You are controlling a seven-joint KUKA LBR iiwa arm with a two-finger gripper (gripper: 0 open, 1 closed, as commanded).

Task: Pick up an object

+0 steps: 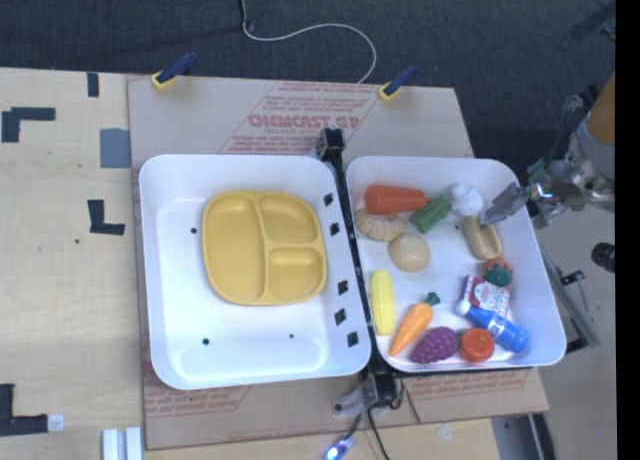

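Observation:
The right bin (540, 248) holds several toy foods. Among them are a red sausage (395, 198), a green piece (432, 214), a white piece (466, 198), a tan bun (482, 239), a pale potato (408, 252), a corn cob (381, 300), an orange carrot (412, 325), purple grapes (434, 345) and a blue-capped bottle (498, 329). My gripper (503, 208) reaches in over the bin's right rim. Its tip hangs just above the tan bun and to the right of the white piece. Nothing shows in its grasp.
In the left bin (165, 248) lies a yellow divided plate (264, 246). A black hinge strip (345, 248) runs between the bins. Two blue and yellow clamps (174, 69) (398, 80) hold the cardboard at the back. A white cable (300, 33) loops behind.

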